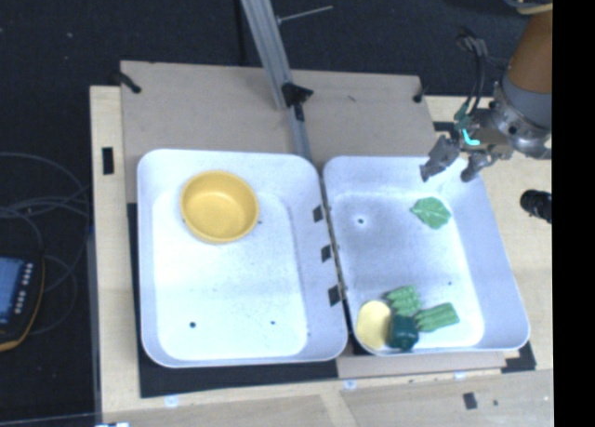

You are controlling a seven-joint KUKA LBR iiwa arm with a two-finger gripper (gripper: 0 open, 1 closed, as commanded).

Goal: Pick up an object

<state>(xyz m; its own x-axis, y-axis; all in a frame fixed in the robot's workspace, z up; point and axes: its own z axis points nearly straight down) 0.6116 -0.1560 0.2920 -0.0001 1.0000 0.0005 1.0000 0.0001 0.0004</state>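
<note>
- In the camera view, I am hanging my gripper (453, 164) over the far right corner of the right bin (372, 258), with my two fingers spread apart and nothing between them.
- The closest thing to me is a flat pale green piece (431, 211) lying alone on the bin floor, just near of my fingertips and well apart from everything else.
- A cluster is sitting in the near corner of the same bin: a yellow round piece (374, 322), a dark teal block (403, 331) touching it, and green toys (420, 309) beside and behind them.
- A yellow bowl (219, 206) is resting in the far part of the left bin (232, 323), well away from me.
- I am judging the lone green piece the best target: nothing is crowding it, so I am needing only to shift a little nearer, line my fingers either side of it, and go down until I am almost on the floor before closing.
- It is looking thin, so closing too high is likely to be missing it.
</note>
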